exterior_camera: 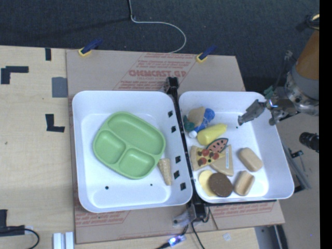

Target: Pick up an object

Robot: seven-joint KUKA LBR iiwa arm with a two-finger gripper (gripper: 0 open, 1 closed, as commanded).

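The job has hardly begun, as far as I can judge. Nothing is picked up yet.

The big wooden bench (pixel 31 154) holds a sheet of cardboard (pixel 155 71), and two white bins sit on that. The left bin (pixel 85 113) has a green plate (pixel 128 145) with three sections in it. A little cone (pixel 165 170) lies just beside the plate, toward the wall between the bins. The right bin (pixel 272 154) is full of toy food: a yellow banana (pixel 211 134), a pizza slice (pixel 213 153), a brown cookie (pixel 221 184), two tan bread rolls (pixel 249 158) and a small blue thing (pixel 207 115) near the banana.

The gripper (pixel 258 114) hangs over the right bin, up near its far right corner, well apart from the banana. Its fingers are spread open and have nothing between them. It needs to go down to one toy and close on it.

Behind the bench is dark carpet (pixel 62 9) with a thin white cable (pixel 155 22) lying on it.
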